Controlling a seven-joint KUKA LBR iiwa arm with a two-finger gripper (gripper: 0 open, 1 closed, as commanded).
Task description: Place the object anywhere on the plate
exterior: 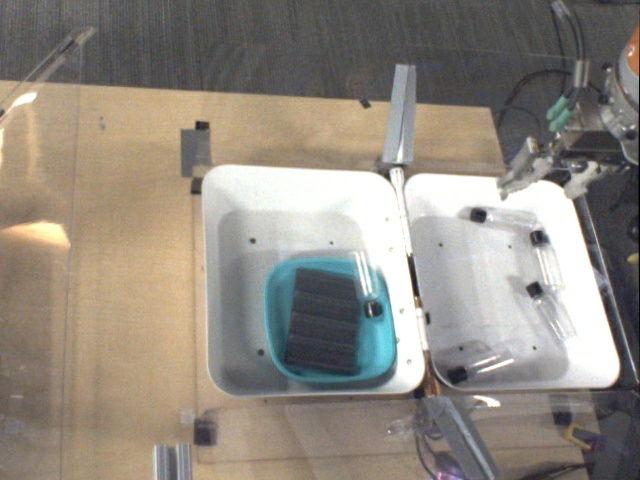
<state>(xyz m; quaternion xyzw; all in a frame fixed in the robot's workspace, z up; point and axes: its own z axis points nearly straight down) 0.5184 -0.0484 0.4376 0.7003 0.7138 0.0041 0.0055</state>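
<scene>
The wooden worktop carries two shallow white bins side by side; the left bin holds a teal plate with a dark ribbed block lying along its middle, and a clear tube with a black cap lies on the plate's right side, its cap end resting on the teal surface just beside the block and its clear end reaching up over the plate's far rim; so one tube looks already placed, though whether it counts as fully on the plate is a judgement, since part of it overhangs; the right bin holds four more capped clear tubes, one near the far wall, one along the right side, one below that, and one near the front left corner, all well apart from each other and none touching the plate; the gripper hangs at the far right corner of the right bin, above its rim, with nothing visible between its fingers; whether they are apart or together I cannot tell, as they are too small and blurred; if further tubes are meant to go over, that work is all still ahead.
</scene>
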